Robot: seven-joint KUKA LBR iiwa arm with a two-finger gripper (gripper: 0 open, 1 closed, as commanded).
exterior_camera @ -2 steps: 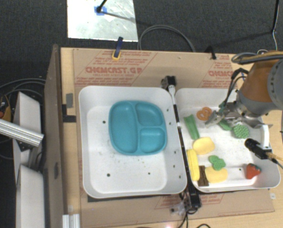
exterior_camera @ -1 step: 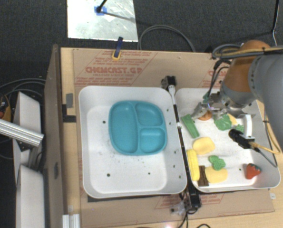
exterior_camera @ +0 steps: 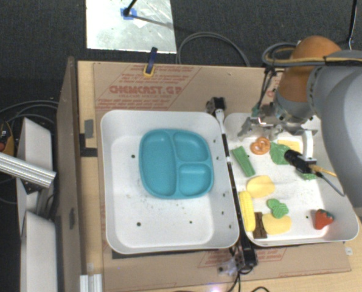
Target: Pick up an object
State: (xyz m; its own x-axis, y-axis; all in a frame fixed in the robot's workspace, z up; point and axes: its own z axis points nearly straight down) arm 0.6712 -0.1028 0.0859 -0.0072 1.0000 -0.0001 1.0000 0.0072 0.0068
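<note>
While the grey arm point(exterior_camera: 345, 126) is reaching in from the right, its gripper point(exterior_camera: 272, 126) is hanging low over the far end of the right bin point(exterior_camera: 299, 196), close above the toys gathered there. Whether it is spread wide or drawn narrow I cannot tell, because the wrist is covering it from this angle. No toy is looking lifted, and each one seems to be lying flat on the bin floor.

An orange pretzel toy point(exterior_camera: 260, 146) is sitting just beside the gripper on the near side, so I am judging it the likeliest target. A green leafy toy point(exterior_camera: 280, 154) and a pale yellow block point(exterior_camera: 291, 145) are lying right next to it. Further toward the near end a green strip point(exterior_camera: 242, 161), a yellow lumpy toy point(exterior_camera: 260, 186), a corn cob point(exterior_camera: 246, 208), a broccoli floret point(exterior_camera: 278, 207) and a red strawberry point(exterior_camera: 322, 219) are lying spread out, well apart from the gripper. The left bin point(exterior_camera: 123, 181) is holding a teal divided plate point(exterior_camera: 176, 163) and is playing no part in this step.

As for progress, the approach is looking nearly finished, while the grasp itself and the lift out of the bin are both remaining to be done
</note>
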